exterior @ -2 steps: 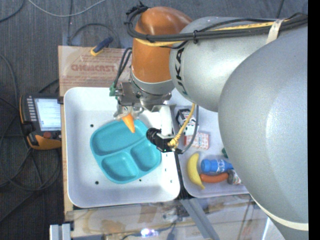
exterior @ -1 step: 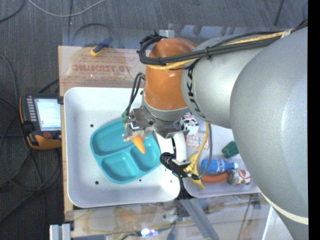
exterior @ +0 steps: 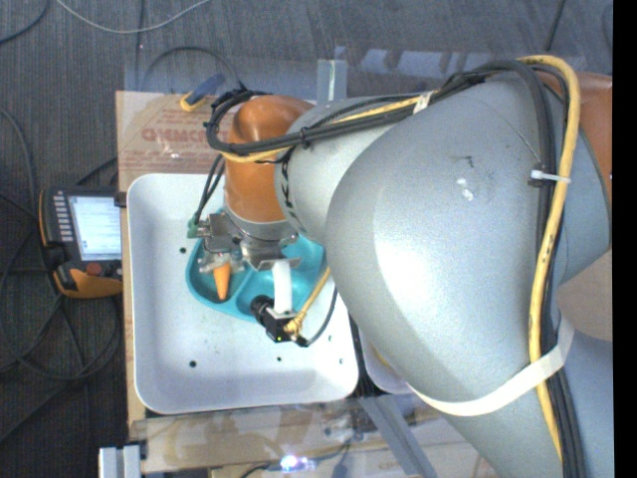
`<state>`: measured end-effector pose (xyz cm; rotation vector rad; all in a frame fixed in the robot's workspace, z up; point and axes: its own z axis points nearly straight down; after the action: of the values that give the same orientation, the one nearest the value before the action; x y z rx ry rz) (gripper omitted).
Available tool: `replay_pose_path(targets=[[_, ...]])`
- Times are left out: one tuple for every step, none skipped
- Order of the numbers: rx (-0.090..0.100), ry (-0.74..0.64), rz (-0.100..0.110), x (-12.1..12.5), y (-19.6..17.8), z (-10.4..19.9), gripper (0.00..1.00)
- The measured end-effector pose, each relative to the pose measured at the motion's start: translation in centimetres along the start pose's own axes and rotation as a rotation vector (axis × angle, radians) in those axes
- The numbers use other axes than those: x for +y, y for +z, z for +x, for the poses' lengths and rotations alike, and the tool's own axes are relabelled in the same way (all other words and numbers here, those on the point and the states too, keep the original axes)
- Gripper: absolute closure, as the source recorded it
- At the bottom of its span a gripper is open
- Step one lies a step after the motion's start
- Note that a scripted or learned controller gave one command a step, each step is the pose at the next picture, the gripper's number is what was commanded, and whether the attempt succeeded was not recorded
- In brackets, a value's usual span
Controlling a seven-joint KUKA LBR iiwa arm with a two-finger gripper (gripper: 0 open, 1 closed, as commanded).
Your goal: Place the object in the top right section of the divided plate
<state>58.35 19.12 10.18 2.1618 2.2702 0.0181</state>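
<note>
- Arm (exterior: 458, 217): a grey body fills the right half of the frame. Its orange band (exterior: 257, 162) sits at upper centre, above the wrist.
- End effector (exterior: 237, 260): points down over the teal divided plate (exterior: 202, 281), left of frame centre. Whether it is wide, narrow or holding anything cannot be told, as the wrist hides its tip.
- Task object: a small orange cone-shaped object (exterior: 221, 280) lies on the left part of the plate, just below the end effector. The plate's dividers are hidden, so its section cannot be told.
- Plate: rests in the upper middle of the white bin (exterior: 169, 347), largely covered by the wrist.
- Surroundings: a cardboard sheet (exterior: 159, 139) with red print lies on the counter above the bin. A handheld screen unit (exterior: 82, 239) sits at the left edge of the frame.
</note>
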Motion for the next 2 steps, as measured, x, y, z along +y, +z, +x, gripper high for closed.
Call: replay_pose_path(targets=[[0.013, 0.058, 0.017, 4.2, 0.4, -1.6, 1.00], [0.015, 0.216, 0.017, 4.8, 0.2, -3.2, 1.00]])
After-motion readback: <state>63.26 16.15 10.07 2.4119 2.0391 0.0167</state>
